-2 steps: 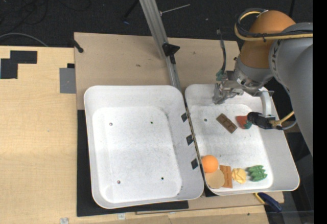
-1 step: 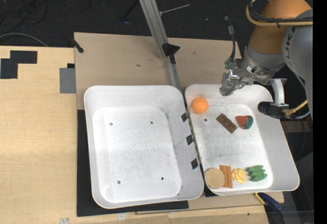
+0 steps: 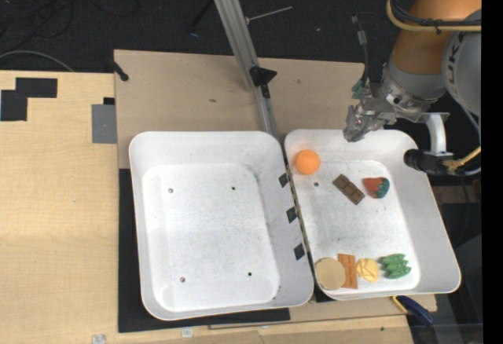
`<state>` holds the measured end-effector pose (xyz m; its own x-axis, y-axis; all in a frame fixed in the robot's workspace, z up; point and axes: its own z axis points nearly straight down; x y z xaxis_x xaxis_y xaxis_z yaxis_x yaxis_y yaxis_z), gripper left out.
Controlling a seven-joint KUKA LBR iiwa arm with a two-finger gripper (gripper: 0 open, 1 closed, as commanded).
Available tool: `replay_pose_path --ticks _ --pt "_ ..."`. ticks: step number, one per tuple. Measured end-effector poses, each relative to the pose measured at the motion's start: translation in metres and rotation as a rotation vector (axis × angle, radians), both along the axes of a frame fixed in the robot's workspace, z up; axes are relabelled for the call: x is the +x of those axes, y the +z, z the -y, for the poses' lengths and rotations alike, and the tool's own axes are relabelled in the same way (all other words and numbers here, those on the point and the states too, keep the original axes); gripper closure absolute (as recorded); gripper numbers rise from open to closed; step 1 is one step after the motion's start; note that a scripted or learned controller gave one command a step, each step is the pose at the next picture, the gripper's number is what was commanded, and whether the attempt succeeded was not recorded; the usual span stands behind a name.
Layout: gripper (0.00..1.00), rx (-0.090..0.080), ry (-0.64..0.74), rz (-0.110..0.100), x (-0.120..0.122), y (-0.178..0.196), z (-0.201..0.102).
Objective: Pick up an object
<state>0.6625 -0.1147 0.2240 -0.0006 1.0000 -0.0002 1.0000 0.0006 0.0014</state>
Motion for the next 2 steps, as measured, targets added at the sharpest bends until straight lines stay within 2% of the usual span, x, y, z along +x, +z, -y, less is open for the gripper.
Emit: replay_pose_path --ticks 2 --pt "1.00 0.003 0.003 -0.006 -0.066 0.009 -0.098"
